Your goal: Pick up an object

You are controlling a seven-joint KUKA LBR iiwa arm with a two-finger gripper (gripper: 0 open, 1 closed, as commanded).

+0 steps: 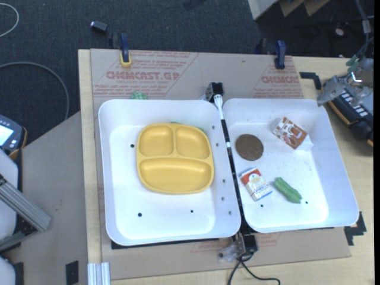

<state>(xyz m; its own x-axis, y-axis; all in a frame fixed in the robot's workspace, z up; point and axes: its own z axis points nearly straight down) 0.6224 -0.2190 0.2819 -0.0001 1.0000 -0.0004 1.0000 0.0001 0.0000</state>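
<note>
In the right bin (332, 159) lie four small things that I could lift. Lowest is a green pickle (287, 190), slanted, just beside a red-and-white carton (256, 184) on its left; whether the two touch I cannot tell. Above the carton rests a brown disc (249, 147), flat and round, close to the bin's left wall. Up and to the right of the disc lies a brown-and-white packet (290, 133), tilted, well apart from the pickle. Open white floor lies around each piece, so nothing stacks over them.

The left bin (119, 200) holds a yellow tray (175, 158) with three compartments, set near its middle. Between the two bins runs a dark seam (228, 153) with a black clip (215, 89) at its upper end. Both bins sit on a brown board (178, 70) on the counter (65, 177), pinned at the far edge by two blue clamps (124, 46).

My pincer (350, 79) sits at the right edge, beyond the right bin's upper corner, well apart from all four things. Whether it is apart or together I cannot tell.
</note>
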